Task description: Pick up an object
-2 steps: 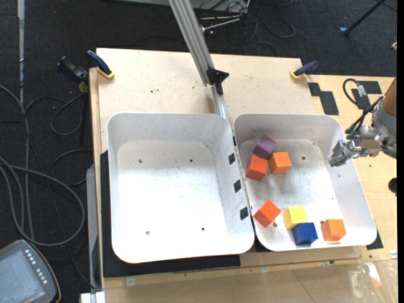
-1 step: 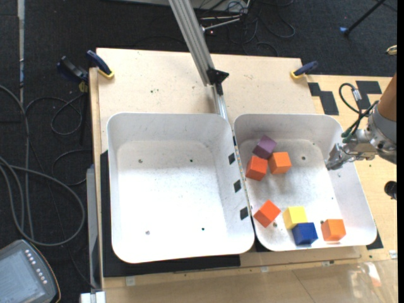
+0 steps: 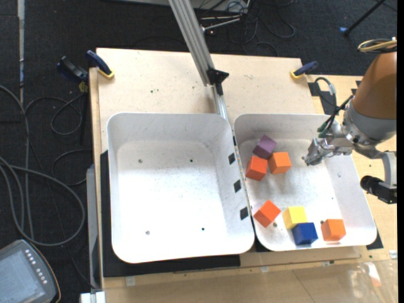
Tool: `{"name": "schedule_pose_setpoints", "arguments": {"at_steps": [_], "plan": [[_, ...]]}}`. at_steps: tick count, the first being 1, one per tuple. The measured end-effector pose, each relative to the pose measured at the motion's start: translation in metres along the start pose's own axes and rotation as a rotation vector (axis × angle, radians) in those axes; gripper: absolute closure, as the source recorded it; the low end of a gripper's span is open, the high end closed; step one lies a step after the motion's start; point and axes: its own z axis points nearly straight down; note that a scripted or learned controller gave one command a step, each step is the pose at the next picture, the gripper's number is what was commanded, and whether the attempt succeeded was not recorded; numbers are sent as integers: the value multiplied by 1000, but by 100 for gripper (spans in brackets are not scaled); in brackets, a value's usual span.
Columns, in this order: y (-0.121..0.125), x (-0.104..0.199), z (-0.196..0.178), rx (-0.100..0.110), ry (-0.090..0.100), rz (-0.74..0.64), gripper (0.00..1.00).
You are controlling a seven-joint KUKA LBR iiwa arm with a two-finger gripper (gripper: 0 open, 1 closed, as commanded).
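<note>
- Over the right bin (image 3: 353,188), near its upper-right part, the gripper (image 3: 314,154) hangs from the arm (image 3: 372,106) that reaches in from the view's right.
- Gripper state: cannot tell at this resolution; nothing visible between the tips.
- Nearest candidates lie to the view's left of the gripper: an orange cube (image 3: 280,163), just beside it a red-orange cube (image 3: 256,168), and a purple cube (image 3: 265,147) touching or nearly touching both from above.
- Orange cube is the closest, near but apart from the gripper, at about the same height in view.
- Other cubes sit well apart, toward the bin's near edge: orange (image 3: 267,212), yellow (image 3: 294,216), blue (image 3: 305,233), orange (image 3: 333,230).
- Cubes have no long axis; approach angle matters little.
- Judgement: coming move is a short shift leftward, then a descent; the tight cluster could block a finger.
- Left bin (image 3: 126,137) holds no cubes.
</note>
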Motion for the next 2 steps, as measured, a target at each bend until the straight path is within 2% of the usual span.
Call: {"name": "schedule_pose_setpoints", "arguments": {"at_steps": [1,2], "plan": [[10,52,2,0,1,-1,100],[33,102,-15,-4,0,-1,100]]}}
